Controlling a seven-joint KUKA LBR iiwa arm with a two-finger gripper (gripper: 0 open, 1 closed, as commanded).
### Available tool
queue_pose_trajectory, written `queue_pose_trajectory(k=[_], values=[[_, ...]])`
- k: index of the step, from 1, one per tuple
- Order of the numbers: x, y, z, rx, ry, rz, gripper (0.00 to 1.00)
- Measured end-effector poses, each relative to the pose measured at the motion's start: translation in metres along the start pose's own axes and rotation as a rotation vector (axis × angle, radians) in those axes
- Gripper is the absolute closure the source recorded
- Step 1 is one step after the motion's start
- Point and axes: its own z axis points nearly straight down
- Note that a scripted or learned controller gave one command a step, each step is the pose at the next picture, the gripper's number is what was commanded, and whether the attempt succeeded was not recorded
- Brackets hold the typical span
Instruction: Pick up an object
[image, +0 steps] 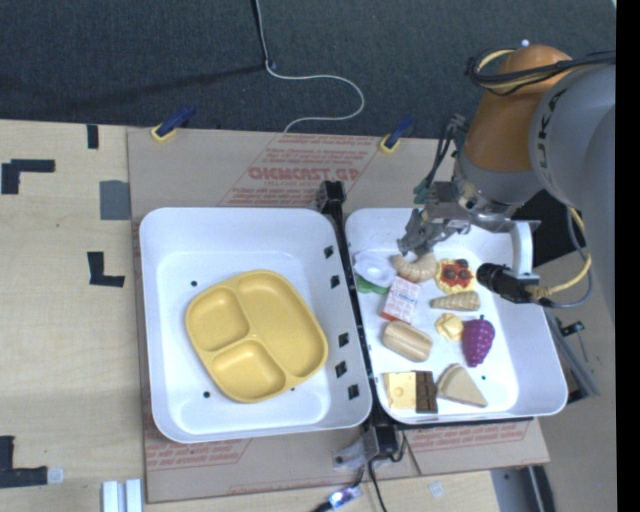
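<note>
The approach step is in hand: the tool, at the right bin's twelve o'clock (whether spread or closed I cannot tell), must next drop squarely over the croissant.

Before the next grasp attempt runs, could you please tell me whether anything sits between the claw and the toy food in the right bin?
Nothing visible does. The claw hangs just above the peanut-shaped piece at the pile's far edge in the right bin.
</note>
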Motion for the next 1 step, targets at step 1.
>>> queue_pose_trajectory(k=[1], values=[[-0.0081,-0.0017,-0.0206,-0.003,-0.001,0.003,1.00]])
